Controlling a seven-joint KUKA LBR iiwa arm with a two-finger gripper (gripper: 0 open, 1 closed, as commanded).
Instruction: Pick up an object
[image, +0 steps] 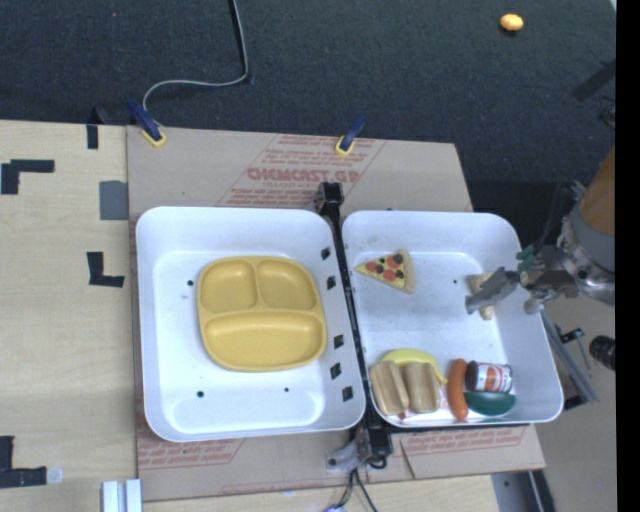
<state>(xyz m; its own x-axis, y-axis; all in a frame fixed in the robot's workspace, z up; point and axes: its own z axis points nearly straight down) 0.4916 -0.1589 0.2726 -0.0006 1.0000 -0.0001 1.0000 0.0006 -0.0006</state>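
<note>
Camera view looks down on two white bins sitting side by side on a sheet of brown cardboard (290, 180) on the bench. Inside the left bin (165, 300) lies a yellow plate (262, 312) with three parts, flat near the middle. Up near the top of the right bin (440, 232) is a toy pizza slice (388, 270), off by itself. Along the bottom edge of this bin is a little pile of toy food: two hot dog buns (405, 387) side by side, a yellow piece (410, 357) just above them, a red sausage (457, 388) touching the buns on their right, a small can (491, 378) with a red label next to the sausage, and something green (492, 404) just under the can. The arm comes in from the right, and its gripper (487, 292) hangs over the right side of the right bin, well apart from the pizza slice and above the food pile. The jaws are too small and blurry to read, so I cannot tell if they are apart or closed, or if they have anything. Two yellow and blue clamps (350, 138) hold the cardboard at its top edge. A small orange ball (511, 22) sits far away on the dark floor.
</note>
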